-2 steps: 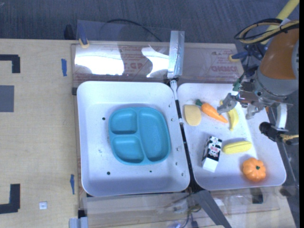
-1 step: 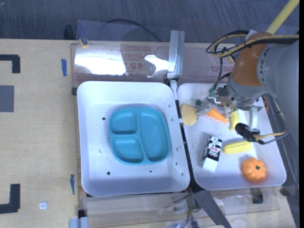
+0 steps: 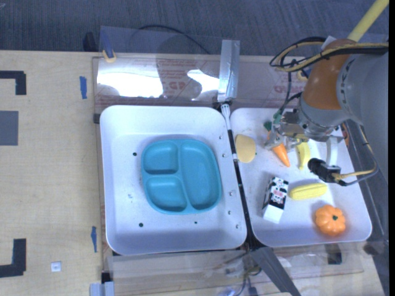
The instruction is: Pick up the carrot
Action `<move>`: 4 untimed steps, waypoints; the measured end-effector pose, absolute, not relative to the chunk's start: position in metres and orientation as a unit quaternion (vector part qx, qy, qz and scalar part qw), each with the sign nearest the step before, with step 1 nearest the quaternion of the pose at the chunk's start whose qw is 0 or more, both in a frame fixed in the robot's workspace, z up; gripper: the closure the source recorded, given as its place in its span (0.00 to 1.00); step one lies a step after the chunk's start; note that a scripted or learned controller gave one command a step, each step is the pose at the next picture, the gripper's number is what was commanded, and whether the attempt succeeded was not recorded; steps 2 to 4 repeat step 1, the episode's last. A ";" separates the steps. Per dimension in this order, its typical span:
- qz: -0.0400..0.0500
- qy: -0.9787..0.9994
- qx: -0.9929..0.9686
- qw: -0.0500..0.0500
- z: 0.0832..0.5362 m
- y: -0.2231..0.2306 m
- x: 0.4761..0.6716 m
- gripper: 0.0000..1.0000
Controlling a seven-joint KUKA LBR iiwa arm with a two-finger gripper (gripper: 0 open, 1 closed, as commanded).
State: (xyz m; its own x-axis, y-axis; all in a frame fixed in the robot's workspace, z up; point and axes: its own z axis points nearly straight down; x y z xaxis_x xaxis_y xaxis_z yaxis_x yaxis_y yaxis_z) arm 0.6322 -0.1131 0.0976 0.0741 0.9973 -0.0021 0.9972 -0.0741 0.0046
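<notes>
Orange and small, the carrot (image 3: 281, 153) lies in the right bin (image 3: 358, 230), directly under the hand (image 3: 289, 135), which hangs over the bin's far part; whether it grips anything I cannot tell. Nearby lie a yellow corn cob (image 3: 308, 191), a pumpkin (image 3: 329, 219) and a small carton (image 3: 276, 197). A blue tray (image 3: 181, 174) sits in the left bin (image 3: 117, 184).

orange carrot (image 3: 281, 153), teal tray (image 3: 181, 174) — white bins (image 3: 117, 184)
</notes>
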 end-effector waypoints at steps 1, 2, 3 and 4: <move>-0.004 0.670 0.742 -0.006 0.183 -0.081 0.664 1.00; -0.004 0.670 0.742 -0.006 0.183 -0.081 0.664 1.00; -0.004 0.670 0.742 -0.006 0.183 -0.081 0.664 1.00; -0.004 0.670 0.742 -0.006 0.183 -0.081 0.664 1.00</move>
